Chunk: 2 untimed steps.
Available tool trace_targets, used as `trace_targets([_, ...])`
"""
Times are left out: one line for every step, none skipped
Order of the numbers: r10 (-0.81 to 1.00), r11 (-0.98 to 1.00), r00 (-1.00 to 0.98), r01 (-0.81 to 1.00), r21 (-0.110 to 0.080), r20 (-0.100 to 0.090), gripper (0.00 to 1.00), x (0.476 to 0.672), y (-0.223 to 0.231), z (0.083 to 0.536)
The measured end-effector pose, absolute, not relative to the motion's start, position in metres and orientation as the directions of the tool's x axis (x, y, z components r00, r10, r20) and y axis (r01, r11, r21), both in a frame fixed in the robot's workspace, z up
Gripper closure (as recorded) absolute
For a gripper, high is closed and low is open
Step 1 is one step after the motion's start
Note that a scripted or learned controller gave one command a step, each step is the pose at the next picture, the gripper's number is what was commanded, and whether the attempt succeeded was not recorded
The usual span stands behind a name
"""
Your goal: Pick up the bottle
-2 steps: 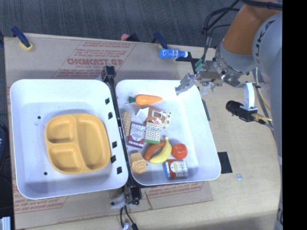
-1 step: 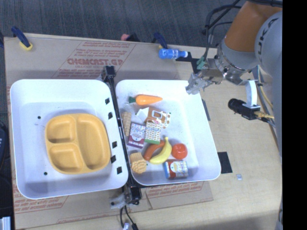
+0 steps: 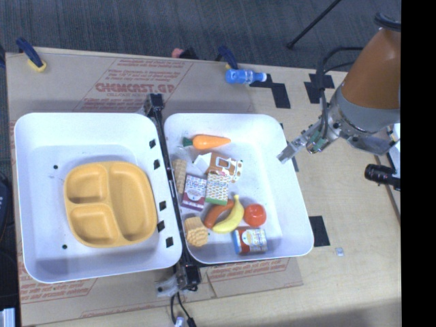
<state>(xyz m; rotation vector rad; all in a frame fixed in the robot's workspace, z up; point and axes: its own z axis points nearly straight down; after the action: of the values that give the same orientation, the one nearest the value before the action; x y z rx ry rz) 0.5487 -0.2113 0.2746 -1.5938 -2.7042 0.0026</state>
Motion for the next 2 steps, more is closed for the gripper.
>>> trace_targets([0.889,0.458,-0.458,0.889,-0.003,0.002,1.0,0.476,-0.211,0.236])
trace_targets([0.886,0.465,-0.465,0.886,-0.003,0.003,1.0,0.477,-0.172,0.238])
